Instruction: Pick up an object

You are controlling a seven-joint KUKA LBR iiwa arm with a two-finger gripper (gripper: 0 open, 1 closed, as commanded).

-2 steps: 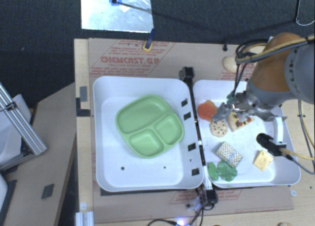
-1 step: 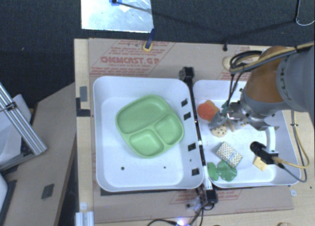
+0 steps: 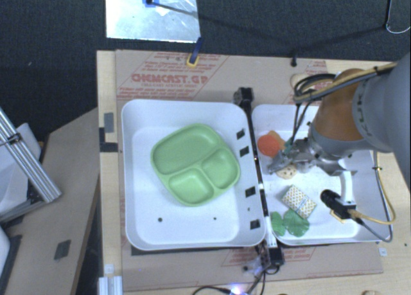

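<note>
Green tray point(image 3: 196, 165) fills left bin point(image 3: 138, 159).

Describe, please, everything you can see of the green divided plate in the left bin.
The green divided plate looks like pale green plastic, with rounded corners and three compartments: one large and two smaller. It lies flat, right side up, turned at an angle, near the middle of the left bin. It rests on the bin floor; nothing else touches it, and its compartments hold nothing.
</note>
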